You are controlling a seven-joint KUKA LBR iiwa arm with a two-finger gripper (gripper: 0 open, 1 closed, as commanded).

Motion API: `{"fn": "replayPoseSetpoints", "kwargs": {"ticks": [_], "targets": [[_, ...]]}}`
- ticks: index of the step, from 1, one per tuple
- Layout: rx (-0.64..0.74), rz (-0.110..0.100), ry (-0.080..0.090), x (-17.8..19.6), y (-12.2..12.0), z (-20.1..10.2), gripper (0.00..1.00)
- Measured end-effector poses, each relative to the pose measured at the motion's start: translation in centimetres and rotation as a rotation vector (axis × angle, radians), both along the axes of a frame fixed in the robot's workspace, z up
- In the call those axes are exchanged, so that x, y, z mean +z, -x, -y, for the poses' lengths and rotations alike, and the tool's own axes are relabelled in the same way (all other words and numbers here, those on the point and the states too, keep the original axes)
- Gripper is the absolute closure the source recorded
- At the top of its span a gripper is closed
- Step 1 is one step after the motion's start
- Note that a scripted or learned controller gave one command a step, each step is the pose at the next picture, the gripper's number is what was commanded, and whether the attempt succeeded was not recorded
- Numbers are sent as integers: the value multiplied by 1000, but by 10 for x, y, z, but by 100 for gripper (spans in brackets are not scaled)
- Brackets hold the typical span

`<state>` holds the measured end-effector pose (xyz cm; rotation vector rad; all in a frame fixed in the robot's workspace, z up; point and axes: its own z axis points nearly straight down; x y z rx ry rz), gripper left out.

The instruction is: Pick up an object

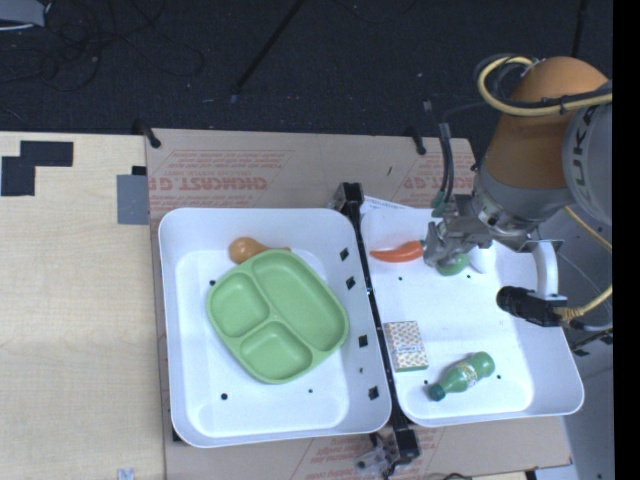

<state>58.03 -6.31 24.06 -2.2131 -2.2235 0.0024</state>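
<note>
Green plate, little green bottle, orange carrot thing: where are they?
green plate [277, 314], camera view, on its middle ridge.
green bottle [465, 373], camera view, on its body.
orange carrot [397, 253], camera view, on its middle.

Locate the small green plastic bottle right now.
In the camera view the small green plastic bottle lies on its side near the front edge of the right white bin, just right of the small patterned card box.

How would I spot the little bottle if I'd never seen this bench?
Start at the right-hand white bin and look toward its near edge. The bottle lies on its side there, just right of a small patterned box. It is green with a yellow label, unlike the flat box beside it.
</note>
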Motion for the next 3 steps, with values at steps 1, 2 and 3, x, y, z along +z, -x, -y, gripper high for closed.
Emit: {"fn": "replayPoseSetpoints", "kwargs": {"ticks": [1, 2, 3], "targets": [[0, 2, 1, 6, -5, -54, 100], [1, 2, 1, 3, -18, -115, 100], [1, 2, 1, 4, -19, -167, 100]]}}
